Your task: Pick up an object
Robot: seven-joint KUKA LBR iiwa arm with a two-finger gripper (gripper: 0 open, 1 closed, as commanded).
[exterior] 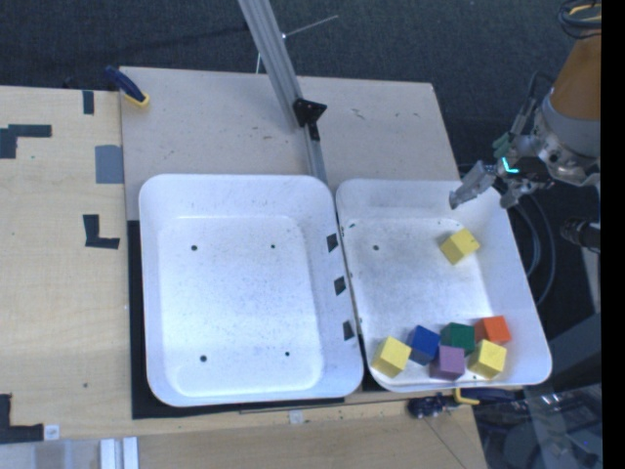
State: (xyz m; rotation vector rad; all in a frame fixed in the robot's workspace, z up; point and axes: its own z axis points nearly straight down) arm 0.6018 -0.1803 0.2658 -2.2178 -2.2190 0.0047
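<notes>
Gripper poised over the right bin's far corner, nothing grasped yet.

The gripper (pixel 485 186) hangs with its fingers spread and nothing between them, just beyond the lone yellow cube (pixel 459 245) in the right bin (pixel 410 291), probably the easiest pick since it sits apart. Other cubes huddle at that bin's near edge; crowding makes them awkward. The left bin (pixel 239 291) adjoins it on the pale wooden bench (pixel 59 262).
</notes>
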